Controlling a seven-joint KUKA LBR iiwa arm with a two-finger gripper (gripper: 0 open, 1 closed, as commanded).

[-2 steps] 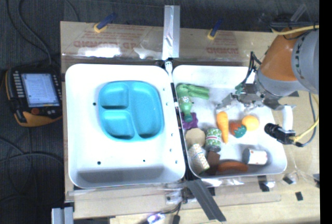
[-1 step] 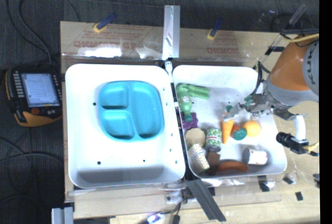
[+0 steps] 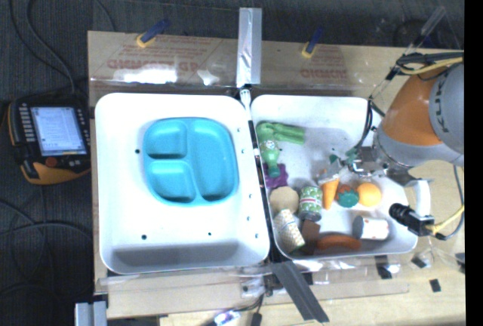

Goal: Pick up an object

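The right bin (image 3: 317, 107) holds several small objects. A green toy (image 3: 281, 133) lies at its upper left, with a purple piece (image 3: 276, 175) below it. Lower down sit an orange carrot (image 3: 330, 191), a teal piece (image 3: 347, 198), an orange ball (image 3: 369, 193), a small printed can (image 3: 309, 201), a white cylinder (image 3: 373, 227) and a brown flat piece (image 3: 336, 243). My gripper (image 3: 352, 160) reaches in from the right and hangs low over the bin's right side, just above the carrot and the teal piece. Nothing is visibly held.
The left bin (image 3: 121, 189) holds a blue compartment tray (image 3: 189, 159). A metal divider post (image 3: 248, 45) stands behind the bins' joint. A handheld pendant (image 3: 50, 137) lies on the floor at the left. Cables (image 3: 423, 60) hang near the arm.
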